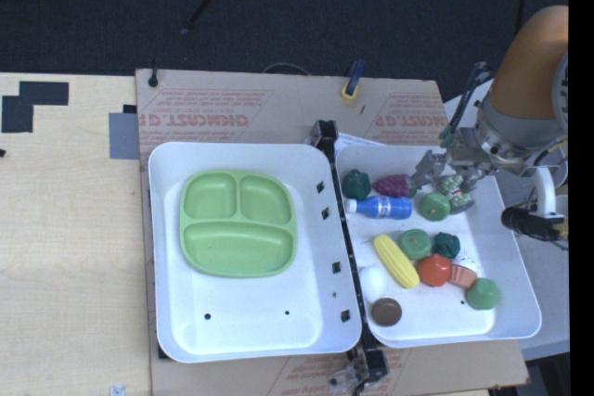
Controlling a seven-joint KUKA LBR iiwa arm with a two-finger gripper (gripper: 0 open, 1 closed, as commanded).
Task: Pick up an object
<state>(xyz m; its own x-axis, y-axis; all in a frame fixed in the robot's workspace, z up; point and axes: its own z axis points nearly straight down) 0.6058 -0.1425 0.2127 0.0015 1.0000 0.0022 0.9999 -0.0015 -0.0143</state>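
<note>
- Arm (529,79) — cut off by the right edge; upper links out of frame.
- Gripper (445,176) — fingertips blurred against clutter; finger state cannot be told.
- Green ball (433,205) — top partly hidden by the gripper.
- Purple item (393,185) — too small to identify.
- White item (373,278) — blends into the right bin (520,311); outline unclear.

A single fixed camera looks down at a slant from above the bench (65,227), far enough back to frame both white bins, left bin (176,311) and right bin (515,306), the arm (529,88) entering from the right.
</note>
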